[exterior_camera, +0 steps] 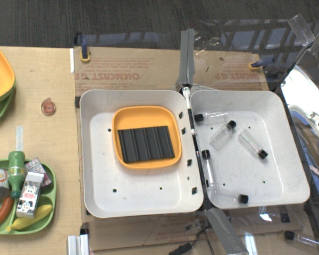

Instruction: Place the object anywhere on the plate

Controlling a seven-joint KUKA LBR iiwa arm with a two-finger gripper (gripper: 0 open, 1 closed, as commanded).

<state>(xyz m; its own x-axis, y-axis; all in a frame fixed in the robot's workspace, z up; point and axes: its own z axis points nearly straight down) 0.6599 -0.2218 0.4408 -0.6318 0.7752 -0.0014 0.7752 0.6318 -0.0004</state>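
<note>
1. Jaws: could not tell whether open, closed or gripping anything, so bearings from them are judged from the arm's entry side, the view's right.
2. Orange plate (147, 117) sat in the left bin (95, 195), towards its far end.
3. A dark ribbed slab (146, 144) lay flat on the plate, inside the rim, with its long axis across the bin and its ribs running front to back. If this was the task's thing, the placing looked done.
4. Right bin (287, 158) held a clear vial (222, 135) with a black cap, tilted on a diagonal. A second clear vial (251, 143) lay just beside it on the opposite diagonal, and the two were apart.
5. Judgement: if a vial was meant, both lay on the arm's own side of the divider, with the plate beyond them to the view's left. The carry would cross the two bin walls.
6. Hard to make out: the vial bodies were near-transparent against the white, so their edges were faint. Small black bits along the right bin's edges could not be identified.
7. On the table (48, 137), well clear of both bins, stood a green tray (42, 219) of toy food.
</note>
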